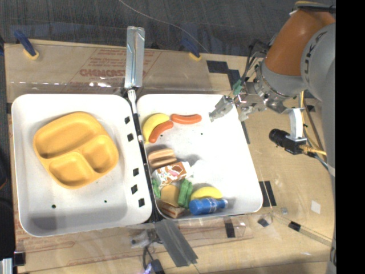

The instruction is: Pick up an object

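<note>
Looking down from the camera view, we see the arm (302,44) reaching in from the right, its gripper (223,108) poised over the upper right part of the right bin (239,153). Whether the tool is released or clenched we cannot tell, and we see nothing held in it. The objects to pick lie in that same bin, mostly along its left side: a yellow banana (153,123) near the top left, with an orange-red sausage (161,129) lying across it and a second sausage (186,119) just beside it to the right, nearest the gripper but apart from it. Below these we see a hot dog bun (161,157), a printed packet (169,176), a green item (185,193), a yellow lemon-like piece (205,192) and a blue bottle (207,205), crowded together at the lower left of the bin. In the left bin (23,170) a yellow divided tray (75,148) rests toward the upper middle.
</note>
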Action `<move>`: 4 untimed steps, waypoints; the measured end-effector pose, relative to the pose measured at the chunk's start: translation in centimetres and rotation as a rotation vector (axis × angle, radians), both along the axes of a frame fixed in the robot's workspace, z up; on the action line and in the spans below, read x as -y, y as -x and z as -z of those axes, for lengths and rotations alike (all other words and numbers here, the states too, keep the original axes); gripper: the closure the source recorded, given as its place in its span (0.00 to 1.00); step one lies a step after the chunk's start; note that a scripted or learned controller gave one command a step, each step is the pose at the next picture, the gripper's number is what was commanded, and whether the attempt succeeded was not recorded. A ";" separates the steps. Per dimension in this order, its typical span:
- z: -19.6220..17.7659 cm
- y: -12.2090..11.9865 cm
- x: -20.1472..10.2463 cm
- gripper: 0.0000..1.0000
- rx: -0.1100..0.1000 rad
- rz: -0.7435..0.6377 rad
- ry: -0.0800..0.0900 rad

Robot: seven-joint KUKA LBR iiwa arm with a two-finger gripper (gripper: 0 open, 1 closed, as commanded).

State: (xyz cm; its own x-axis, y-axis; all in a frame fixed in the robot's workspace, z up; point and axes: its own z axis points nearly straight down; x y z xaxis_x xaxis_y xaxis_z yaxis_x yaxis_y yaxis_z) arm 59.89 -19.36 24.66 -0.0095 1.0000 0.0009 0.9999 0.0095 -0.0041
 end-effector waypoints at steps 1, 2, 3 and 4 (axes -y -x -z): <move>8.1 5.1 -4.2 0.00 -0.004 0.130 -0.001; 15.5 -0.4 -7.2 0.00 0.001 0.505 0.001; 8.1 -4.8 -10.1 0.00 0.002 0.714 0.001; 15.4 -0.6 -7.1 0.00 -0.008 1.099 0.005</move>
